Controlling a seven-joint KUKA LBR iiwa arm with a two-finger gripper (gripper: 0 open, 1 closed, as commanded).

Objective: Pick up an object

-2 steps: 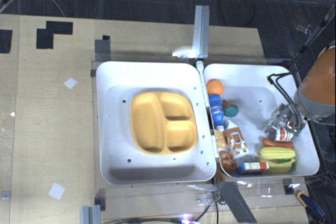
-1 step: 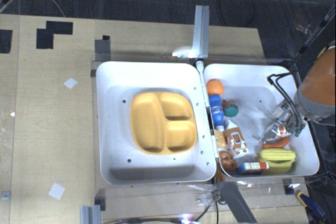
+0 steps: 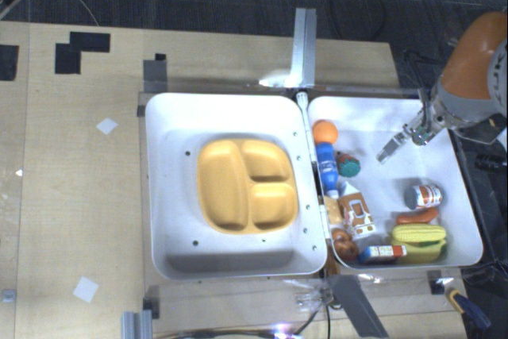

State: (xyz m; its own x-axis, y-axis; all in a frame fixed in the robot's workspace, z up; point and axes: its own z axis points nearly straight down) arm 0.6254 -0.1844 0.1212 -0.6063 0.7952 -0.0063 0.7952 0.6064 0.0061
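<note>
My gripper [image 3: 390, 147] hangs over the upper middle of the right bin [image 3: 381, 111], pointing down and left, with nothing visible in it. Below and left of it lie an orange ball [image 3: 324, 130], a blue bottle [image 3: 326, 167] and a teal piece [image 3: 348, 167]. A small can [image 3: 427, 195] lies below the gripper, toward the right. Along the bin's near side lie a red sausage [image 3: 417, 216], a yellow corn cob [image 3: 418, 234], a red and white tube [image 3: 382, 253] and a brown printed carton [image 3: 356, 214].
The left bin [image 3: 171, 171] holds a yellow divided tray [image 3: 244, 184]. A metal post [image 3: 305, 44] stands behind the wall between the bins. The grey and orange arm [image 3: 472, 71] comes in over the right bin's far right corner.
</note>
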